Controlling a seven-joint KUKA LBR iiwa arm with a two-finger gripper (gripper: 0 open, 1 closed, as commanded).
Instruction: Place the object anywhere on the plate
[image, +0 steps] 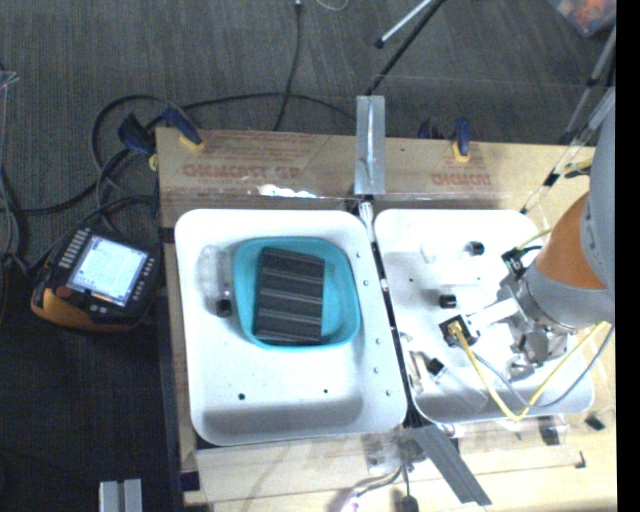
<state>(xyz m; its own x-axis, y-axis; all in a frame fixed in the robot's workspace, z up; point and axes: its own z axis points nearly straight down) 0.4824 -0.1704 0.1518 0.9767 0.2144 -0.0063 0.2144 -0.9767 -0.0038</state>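
- Since a dark ribbed block already lies on the teal plate, well to the gripper's left, placement is judged done.
- Whether the gripper is clenched or released cannot be told.
- Only withdrawal from the right bin is called for next.

The grey KUKA arm has a smooth, rounded shell, pale grey along its upper link. Below that sits a broad orange band, curved like a collar around the wrist. Under the band comes a darker grey ring, then a cluster of silvery metal parts forming the tool. A thin yellow cable loops out from the wrist area, and a small black-and-yellow block sticks out on a pale bracket.
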